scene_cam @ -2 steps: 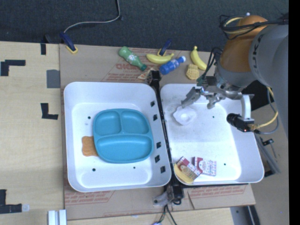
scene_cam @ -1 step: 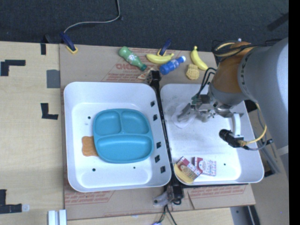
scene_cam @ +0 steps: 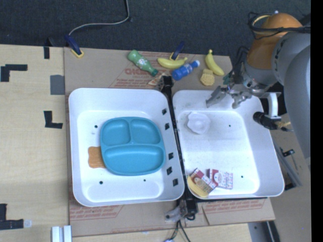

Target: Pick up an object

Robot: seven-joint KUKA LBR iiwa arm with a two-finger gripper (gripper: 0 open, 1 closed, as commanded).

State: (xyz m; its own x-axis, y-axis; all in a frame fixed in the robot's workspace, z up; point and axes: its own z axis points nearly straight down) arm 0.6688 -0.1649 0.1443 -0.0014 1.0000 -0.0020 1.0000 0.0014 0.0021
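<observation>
Camera view from above showed my hand over the back edge of the right bin, fingers spread apart with nothing between them. A small clear cup sat just beside it in that bin. To pick it up well, I judged I should drop straight over the cup and squeeze gently. That cup was pale and hard to see. Some packets lay in the near corner, blurry.
</observation>
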